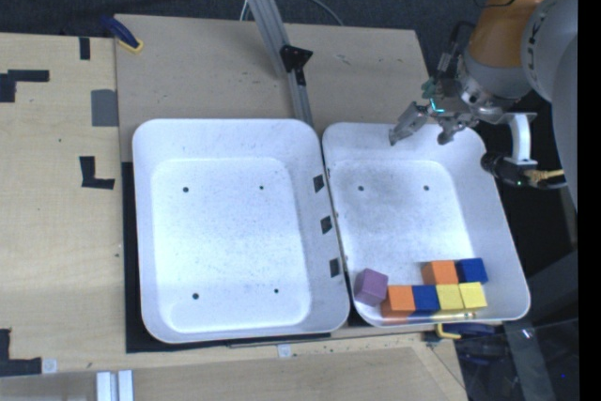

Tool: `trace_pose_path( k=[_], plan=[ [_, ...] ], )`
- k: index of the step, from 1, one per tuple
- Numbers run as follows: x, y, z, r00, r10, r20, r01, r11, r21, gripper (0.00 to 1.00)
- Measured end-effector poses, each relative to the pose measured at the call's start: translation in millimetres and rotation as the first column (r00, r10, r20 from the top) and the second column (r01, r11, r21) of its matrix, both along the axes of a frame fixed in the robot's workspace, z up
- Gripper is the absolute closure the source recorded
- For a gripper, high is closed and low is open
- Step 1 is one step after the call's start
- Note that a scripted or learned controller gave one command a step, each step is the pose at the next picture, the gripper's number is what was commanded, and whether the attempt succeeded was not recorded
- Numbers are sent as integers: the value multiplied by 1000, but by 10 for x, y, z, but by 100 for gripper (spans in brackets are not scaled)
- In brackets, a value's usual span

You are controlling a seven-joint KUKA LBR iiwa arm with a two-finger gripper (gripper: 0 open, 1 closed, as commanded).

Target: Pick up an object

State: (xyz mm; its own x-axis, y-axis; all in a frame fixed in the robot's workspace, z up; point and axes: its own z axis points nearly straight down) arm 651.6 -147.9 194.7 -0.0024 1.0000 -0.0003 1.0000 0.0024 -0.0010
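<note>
Gripper [424, 132] hovering upper right, fingers spread, gripping nothing; blocks [434, 286] sitting well below, row apparently running left-right.

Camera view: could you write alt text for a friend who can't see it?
A grey and orange robot arm holds its open hand above the far rim of the right white bin, gripping nothing. Small coloured blocks cluster in that bin's near corner, beside the left bin.
</note>
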Motion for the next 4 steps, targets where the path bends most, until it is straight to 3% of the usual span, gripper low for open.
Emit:
trace_pose_path(
  k=[2,3,4],
  plan=[
    [153,541,-1071,1000,0,-7,0,1000,1,0],
    [-280,952,26,1000,2,6,-2,1000,2,0],
    [-129,1263,-32,1000,3,0,-3,1000,1,0]
  ],
)
